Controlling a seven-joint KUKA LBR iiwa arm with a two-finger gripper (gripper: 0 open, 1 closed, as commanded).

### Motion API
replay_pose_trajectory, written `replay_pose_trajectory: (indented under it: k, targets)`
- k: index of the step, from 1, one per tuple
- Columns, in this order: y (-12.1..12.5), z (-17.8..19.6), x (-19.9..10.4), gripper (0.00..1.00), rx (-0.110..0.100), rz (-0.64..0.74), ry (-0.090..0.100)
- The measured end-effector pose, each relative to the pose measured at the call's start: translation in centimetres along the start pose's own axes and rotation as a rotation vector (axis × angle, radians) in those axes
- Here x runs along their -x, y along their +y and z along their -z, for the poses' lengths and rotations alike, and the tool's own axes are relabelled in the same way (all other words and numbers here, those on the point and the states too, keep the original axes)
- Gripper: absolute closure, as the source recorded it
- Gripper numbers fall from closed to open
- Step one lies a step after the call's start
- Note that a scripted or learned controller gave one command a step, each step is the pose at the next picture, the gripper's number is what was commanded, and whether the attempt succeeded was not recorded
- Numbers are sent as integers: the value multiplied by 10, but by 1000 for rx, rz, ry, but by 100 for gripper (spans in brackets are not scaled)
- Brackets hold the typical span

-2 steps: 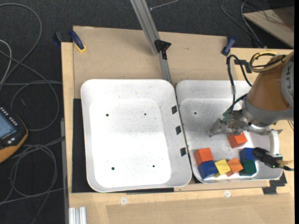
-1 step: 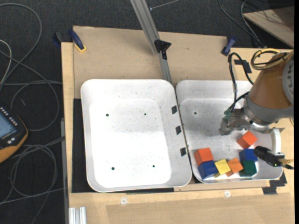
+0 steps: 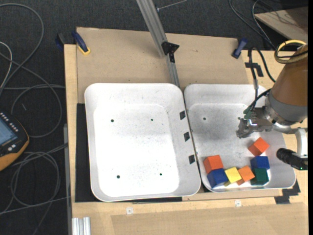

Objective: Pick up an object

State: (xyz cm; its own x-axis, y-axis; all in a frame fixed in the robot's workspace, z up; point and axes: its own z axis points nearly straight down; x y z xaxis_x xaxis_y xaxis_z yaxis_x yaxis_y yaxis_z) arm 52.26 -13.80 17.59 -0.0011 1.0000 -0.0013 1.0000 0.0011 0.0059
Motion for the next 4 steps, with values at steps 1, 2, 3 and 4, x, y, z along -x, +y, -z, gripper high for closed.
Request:
replay_pose_trajectory:
  k: [1, 2, 3, 4]
  targets:
    - [2, 38, 0, 100, 0, 1, 0]
    - [8, 35, -53, 100, -6, 5, 5]
    - [10, 50, -112, 100, -2, 7, 4]
    - [13, 46, -165, 100, -5, 6, 4]
